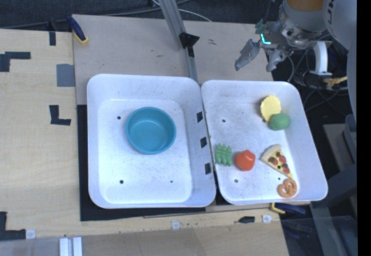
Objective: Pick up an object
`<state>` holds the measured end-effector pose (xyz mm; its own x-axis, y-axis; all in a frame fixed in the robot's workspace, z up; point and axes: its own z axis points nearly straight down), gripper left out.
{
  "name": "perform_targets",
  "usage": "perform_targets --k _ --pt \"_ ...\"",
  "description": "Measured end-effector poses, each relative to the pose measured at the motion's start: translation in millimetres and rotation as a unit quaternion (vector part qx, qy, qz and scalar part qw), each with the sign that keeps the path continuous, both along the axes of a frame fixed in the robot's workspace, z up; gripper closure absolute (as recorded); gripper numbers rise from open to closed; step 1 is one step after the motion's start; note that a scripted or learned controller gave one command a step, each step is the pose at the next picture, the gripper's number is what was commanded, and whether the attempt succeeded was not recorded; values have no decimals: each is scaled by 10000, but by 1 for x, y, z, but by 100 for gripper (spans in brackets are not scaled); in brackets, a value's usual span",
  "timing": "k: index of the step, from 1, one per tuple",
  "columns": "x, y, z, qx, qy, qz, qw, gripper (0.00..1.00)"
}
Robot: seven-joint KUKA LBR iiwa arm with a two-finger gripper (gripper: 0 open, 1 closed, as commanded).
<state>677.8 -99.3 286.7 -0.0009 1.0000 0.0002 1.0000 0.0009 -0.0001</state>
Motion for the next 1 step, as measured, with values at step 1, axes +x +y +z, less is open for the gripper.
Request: perform_targets --k 1 --pt "0 0 0 0 1 0 10000 0"
